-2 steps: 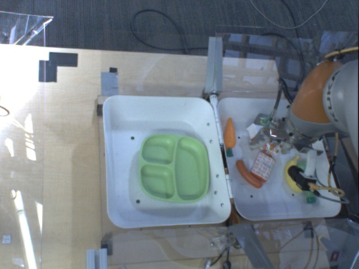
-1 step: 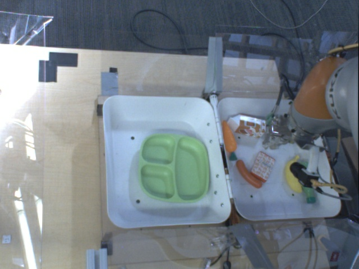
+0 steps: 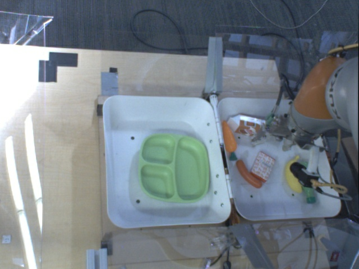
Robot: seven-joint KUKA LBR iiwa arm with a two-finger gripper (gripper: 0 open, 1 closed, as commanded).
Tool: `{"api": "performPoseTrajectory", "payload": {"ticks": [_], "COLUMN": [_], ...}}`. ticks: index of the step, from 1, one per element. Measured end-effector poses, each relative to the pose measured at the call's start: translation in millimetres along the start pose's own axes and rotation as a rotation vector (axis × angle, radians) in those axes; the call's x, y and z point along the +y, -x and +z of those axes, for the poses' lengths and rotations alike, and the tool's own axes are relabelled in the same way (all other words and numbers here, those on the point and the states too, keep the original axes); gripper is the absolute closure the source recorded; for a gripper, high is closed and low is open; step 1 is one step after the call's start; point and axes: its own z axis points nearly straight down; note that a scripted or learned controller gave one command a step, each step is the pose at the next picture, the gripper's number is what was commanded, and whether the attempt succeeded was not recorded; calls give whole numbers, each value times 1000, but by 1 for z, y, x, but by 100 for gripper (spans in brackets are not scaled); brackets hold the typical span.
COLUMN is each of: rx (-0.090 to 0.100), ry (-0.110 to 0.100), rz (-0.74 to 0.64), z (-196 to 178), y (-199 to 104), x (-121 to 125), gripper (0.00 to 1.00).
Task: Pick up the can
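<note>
Grey with its orange band, the arm (image 3: 331, 94) stands highest over the bench and reaches in from the right, and its gripper (image 3: 279, 129) hangs low over the far part of the right bin (image 3: 280, 214). Whether the gripper is released or clenched cannot be told from this slant (dark metal parts blur together there), and nothing can be seen grasped in it.

Just left of the gripper lies a white and orange packet (image 3: 248, 125), close to it but not clearly touching. Nearer the camera than the gripper, and a little left, the can (image 3: 262, 166) lies on its side on the bin floor, with a red and white label, apart from the gripper. A sausage (image 3: 251, 174) lies just beside the can, on the side away from the gripper. A banana (image 3: 293, 175) lies toward the camera from the gripper. Further left of the gripper, a carrot (image 3: 229, 137) lies along the bin wall. Well left of the gripper, the left bin (image 3: 157, 108) holds a green divided plate (image 3: 174, 168).
</note>
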Motion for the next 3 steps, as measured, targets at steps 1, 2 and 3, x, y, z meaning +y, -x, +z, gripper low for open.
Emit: {"api": "performPoseTrajectory", "payload": {"ticks": [1,2,3], "rx": [3,5,3], "ry": [-15,-8,-22], "rz": [-88,-91,-102], "z": [15,4,-81], "y": [-28,-30,-62], "x": [-47,-43,-36], "gripper": [0,100,100]}}
